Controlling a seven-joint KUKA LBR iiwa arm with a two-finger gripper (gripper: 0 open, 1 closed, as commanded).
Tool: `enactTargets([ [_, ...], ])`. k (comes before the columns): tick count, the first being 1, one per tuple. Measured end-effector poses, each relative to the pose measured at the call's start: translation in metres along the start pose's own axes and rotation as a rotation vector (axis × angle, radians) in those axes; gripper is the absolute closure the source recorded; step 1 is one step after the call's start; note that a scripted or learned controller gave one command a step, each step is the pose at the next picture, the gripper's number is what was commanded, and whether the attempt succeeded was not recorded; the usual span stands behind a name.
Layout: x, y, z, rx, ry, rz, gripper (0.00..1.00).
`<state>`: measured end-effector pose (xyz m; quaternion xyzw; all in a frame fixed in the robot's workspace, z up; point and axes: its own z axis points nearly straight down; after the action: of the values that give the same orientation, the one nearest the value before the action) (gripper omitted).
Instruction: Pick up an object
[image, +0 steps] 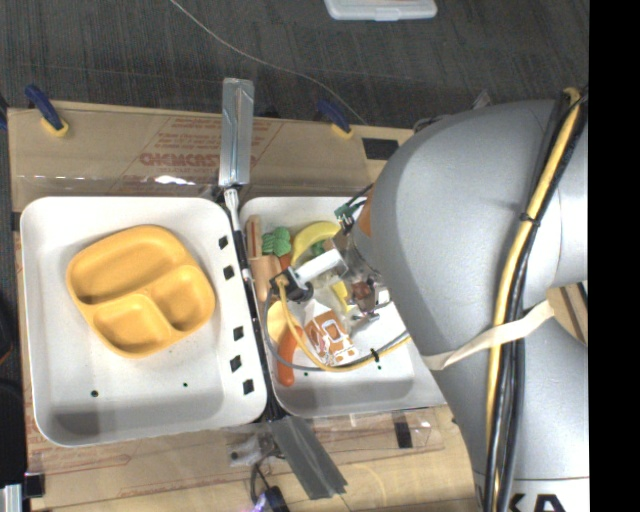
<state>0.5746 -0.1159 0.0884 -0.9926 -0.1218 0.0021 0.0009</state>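
My gripper (352, 293) hangs low inside the right bin (340, 392), under the bulky grey arm (480, 230) that hides the bin's right half. Around it lie small items: a yellow banana (316, 238), a green toy (277, 240), a brown stick (257, 262) along the left wall, an orange carrot-like piece (286, 358) and an orange-and-white patterned piece (330, 337) just below the gripper. Nothing can be made out held in the gripper.
The left bin (60, 400) holds a yellow divided plate (140, 288). A metal bar (236, 130) runs along the divider between the bins. A yellow cable (300, 350) loops over the items in the right bin.
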Motion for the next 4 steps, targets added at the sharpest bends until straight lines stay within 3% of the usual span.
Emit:
enactTargets([
  [1,0.046,0.038,0.001,0.004,-0.005,0.034,0.00],
  [2,0.046,0.036,-0.004,0.008,-0.014,0.024,1.00],
  [3,0.067,-0.006,0.001,0.004,-0.006,0.035,1.00],
  [4,-0.016,-0.013,0.000,0.003,-0.004,0.038,1.00],
])
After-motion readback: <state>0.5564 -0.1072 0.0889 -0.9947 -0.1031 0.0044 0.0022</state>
